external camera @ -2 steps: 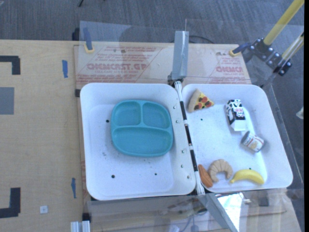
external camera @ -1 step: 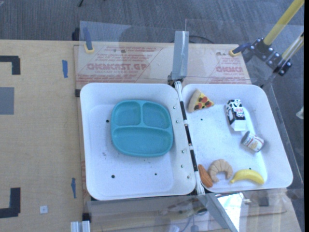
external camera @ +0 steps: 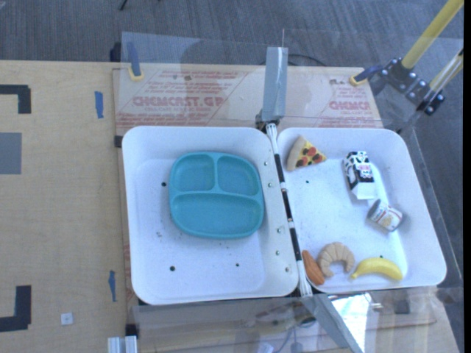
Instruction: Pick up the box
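One small white box [external camera: 360, 173] with black cow patches, laid flat in the right bin [external camera: 423, 197]; claw state indiscernible.

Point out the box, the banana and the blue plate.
box [external camera: 360, 173]: camera view, black-and-white front face.
banana [external camera: 378, 270]: camera view, middle of its curve.
blue plate [external camera: 215, 213]: camera view, floor of the large compartment.
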Robot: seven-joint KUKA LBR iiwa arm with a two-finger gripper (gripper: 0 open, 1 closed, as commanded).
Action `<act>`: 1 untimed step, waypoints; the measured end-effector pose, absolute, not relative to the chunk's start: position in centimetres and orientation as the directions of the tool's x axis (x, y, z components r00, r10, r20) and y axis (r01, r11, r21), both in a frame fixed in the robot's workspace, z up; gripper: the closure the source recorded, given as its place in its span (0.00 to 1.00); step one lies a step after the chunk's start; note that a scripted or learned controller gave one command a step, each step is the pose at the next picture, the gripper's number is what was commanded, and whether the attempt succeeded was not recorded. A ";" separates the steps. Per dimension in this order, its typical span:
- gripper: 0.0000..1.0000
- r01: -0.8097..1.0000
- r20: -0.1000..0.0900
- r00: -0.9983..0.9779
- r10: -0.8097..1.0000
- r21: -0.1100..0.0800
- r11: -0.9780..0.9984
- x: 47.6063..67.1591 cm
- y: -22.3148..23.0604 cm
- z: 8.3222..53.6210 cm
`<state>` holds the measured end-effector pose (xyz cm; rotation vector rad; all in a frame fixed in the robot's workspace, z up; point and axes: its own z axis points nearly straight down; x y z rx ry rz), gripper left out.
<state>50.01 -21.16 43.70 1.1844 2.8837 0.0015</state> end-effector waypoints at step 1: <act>1.00 0.762 -0.008 -0.648 0.762 0.007 0.648 58.5 -14.2 43.7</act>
